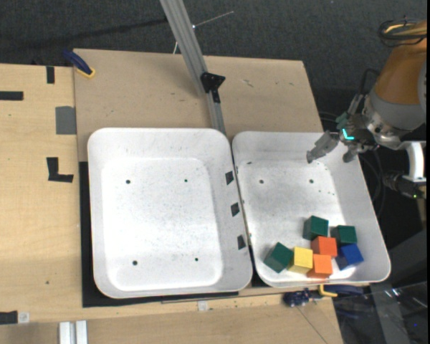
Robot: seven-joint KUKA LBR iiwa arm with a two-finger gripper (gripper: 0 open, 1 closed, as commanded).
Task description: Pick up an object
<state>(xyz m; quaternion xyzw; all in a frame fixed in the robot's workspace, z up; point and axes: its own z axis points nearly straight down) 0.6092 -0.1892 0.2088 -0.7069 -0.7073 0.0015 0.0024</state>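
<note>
Several small blocks lie clustered in the near right corner of the right bin (pixel 272 192): a dark green block (pixel 316 227), another green one (pixel 345 234), an orange block (pixel 325 246), a blue block (pixel 350 255), a yellow block (pixel 302 257), a second orange block (pixel 322 265) and a green block (pixel 278 256). My gripper (pixel 335 149) hangs over the far right corner of the right bin, well behind the blocks. Its two grey fingers are spread apart, open, with nothing between them.
The left bin (pixel 158 213) sits beside the right one on the wooden bench. A grey metal bar (pixel 190 41) slants down from the top toward the gap between the bins. A blue clamp (pixel 304 297) sits at the bench's front edge.
</note>
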